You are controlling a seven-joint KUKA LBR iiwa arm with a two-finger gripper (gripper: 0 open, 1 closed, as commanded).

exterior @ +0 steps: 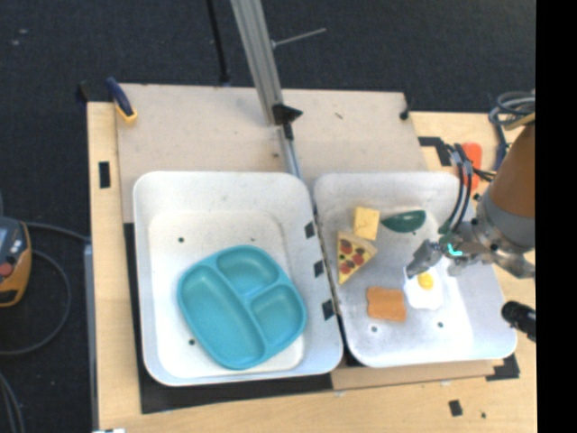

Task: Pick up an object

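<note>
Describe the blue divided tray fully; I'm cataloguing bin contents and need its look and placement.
The light blue three-compartment plastic tray lies flat in the left white bin, toward its front. It has rounded corners, one long compartment and two smaller ones split by raised ridges, all holding nothing. It sits turned at a slant to the bin's walls. Only the bin floor touches it.
</note>
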